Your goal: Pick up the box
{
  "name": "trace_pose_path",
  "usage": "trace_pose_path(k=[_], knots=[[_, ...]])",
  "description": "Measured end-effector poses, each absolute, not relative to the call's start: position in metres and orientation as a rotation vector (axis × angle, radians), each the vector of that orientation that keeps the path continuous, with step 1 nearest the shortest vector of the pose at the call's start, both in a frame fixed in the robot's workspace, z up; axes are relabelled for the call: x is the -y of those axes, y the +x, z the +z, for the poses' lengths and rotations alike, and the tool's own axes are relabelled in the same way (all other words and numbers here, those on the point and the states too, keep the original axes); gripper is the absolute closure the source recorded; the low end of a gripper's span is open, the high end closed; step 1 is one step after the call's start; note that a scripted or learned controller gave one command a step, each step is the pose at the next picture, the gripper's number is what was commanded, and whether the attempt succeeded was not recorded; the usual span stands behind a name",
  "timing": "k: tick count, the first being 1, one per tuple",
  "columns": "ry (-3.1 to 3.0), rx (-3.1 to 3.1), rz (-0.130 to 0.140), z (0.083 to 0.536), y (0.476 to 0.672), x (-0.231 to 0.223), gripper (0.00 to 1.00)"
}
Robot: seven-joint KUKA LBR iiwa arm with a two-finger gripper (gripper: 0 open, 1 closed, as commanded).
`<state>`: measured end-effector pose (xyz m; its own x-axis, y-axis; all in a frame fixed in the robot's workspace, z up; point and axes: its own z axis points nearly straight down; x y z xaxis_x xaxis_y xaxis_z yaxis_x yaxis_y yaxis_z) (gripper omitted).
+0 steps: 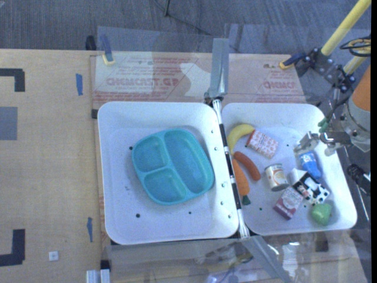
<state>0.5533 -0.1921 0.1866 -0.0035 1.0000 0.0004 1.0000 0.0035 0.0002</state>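
Two bins sit side by side. A divided plate (172, 165) lies in the left bin (112, 175). In the right bin (268, 226), a banana (238, 134), sausage (247, 165) and carrot (241, 180) lie along the left wall. The box (262, 143) lies just right of the banana, a can (274, 176) below it. What may be a second box (288, 202) lies nearer the front, an apple (321, 214) to its right.

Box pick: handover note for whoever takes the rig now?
Gripper: over the right bin's far right side, nothing seen between its fingers; open or shut unclear.
Box: red and white, flat in the right bin's upper middle, beside the banana, apart from the gripper.
Done: nothing; box not lifted.
Left: move over the box, grasp, lift.
Left bin holds the blue divided plate.
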Motion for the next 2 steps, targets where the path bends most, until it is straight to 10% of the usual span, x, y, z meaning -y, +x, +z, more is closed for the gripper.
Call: trace_pose_path(k=[1,2], knots=[[-2.148,2.315,-0.013,0.094,0.622,0.164,0.0],[-1.956,2.481,-0.011,0.094,0.657,0.112,0.0]])
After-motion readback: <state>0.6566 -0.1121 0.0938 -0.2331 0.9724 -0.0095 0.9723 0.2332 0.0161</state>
